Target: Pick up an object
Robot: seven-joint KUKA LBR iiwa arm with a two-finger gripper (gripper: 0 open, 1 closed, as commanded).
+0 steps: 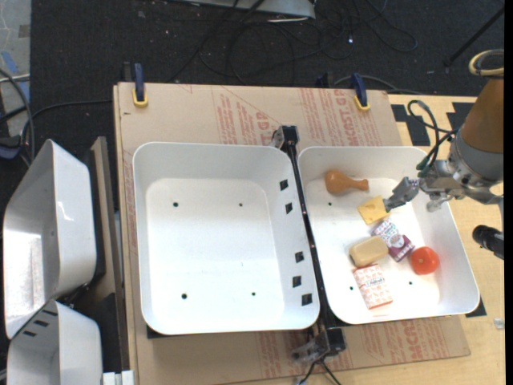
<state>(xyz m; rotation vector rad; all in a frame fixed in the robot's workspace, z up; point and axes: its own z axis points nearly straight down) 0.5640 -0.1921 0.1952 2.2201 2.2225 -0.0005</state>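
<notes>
2 bins: shallow white plastic bins sit side by side on a brown cardboard-covered bench; the left bin and the right bin are parted by a black divider strip.
Arm pose: the grey arm with an orange band reaches in from the right edge, its wrist over the right bin's upper right rim, the tool pointing left and slightly down.
Gripper: the two-finger gripper hangs over the right bin, just right of the yellow piece; whether it is parted or closed cannot be told, and nothing shows between its tips.
Task things, all in the right bin: a tan drumstick-shaped toy lies near the top left; a flat yellow wedge like cheese lies below and right of it, just beside the gripper tip; a pink and white wrapped packet and a dark maroon block lie near the middle; a beige bread-like block touches the packet's left side; a round red tomato-like ball sits to the right; a red and white printed carton lies flat near the front.
Writing: red print runs across the cardboard, upside down from this view, too faint to read; the carton's print is too small to read.
Clamps: 2 clamps, blue with yellow tips, grip the bench's far edge.
Left side: 2 more white tubs stand tilted off the bench.
</notes>
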